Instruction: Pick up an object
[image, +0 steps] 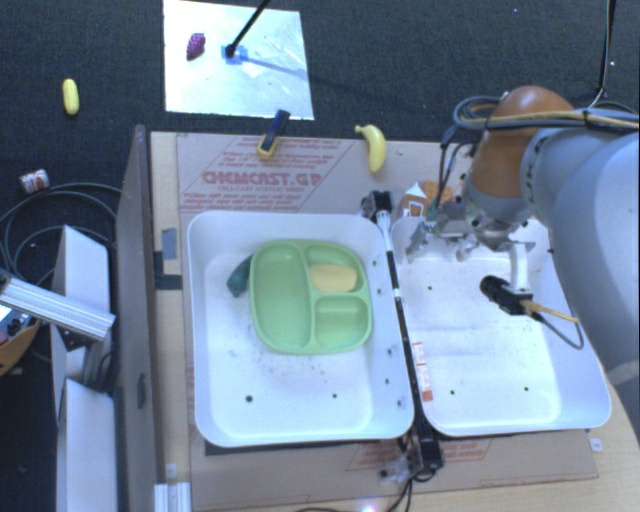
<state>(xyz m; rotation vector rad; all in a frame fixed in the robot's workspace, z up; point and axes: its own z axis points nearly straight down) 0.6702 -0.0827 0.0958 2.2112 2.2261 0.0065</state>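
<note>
Camera view: end effector (432, 232) beside carton (413, 204) (orange-white).

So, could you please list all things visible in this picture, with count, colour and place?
bins: 2, white, side by side on the bench; left bin, right bin
tray: 1, green, three compartments, in the left bin
yellow block: 1, in the tray's upper right compartment
teal object: 1, in the left bin, against the tray's left edge
bananas: 2, yellow; one on the cardboard behind the bins, one on the dark floor, upper left
purple object: 1, on the shiny sheet at the top
arm: 1, grey with orange band, over the right bin
end effector: 1, at the right bin's upper left corner
</note>
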